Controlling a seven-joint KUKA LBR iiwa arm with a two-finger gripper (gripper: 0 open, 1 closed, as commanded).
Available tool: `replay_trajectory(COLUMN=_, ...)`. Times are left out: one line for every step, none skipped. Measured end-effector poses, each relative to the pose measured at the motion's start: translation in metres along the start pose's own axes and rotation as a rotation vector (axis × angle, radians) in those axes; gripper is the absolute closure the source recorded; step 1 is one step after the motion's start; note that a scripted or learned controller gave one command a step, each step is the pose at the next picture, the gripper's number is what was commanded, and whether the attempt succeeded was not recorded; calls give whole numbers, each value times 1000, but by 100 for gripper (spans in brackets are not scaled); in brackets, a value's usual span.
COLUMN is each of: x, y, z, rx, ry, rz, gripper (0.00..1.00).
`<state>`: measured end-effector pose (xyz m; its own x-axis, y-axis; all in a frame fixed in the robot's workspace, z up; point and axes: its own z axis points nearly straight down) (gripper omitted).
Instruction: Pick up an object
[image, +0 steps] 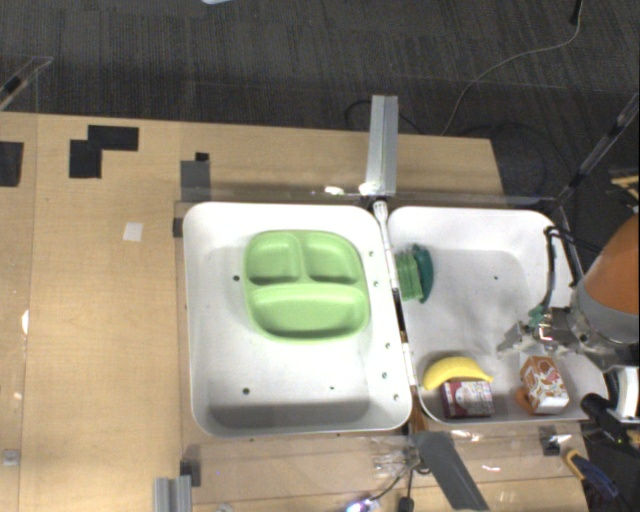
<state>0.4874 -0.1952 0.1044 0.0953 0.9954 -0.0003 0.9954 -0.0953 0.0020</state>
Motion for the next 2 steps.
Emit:
replay_trajectory(x=-5, y=2, z=-33, rx=-4, ry=-1, rz=-259, gripper=0)
replay_trajectory(x=109, y=-9, z=-221, rx=-7, ry=-1, rz=-333, gripper=0)
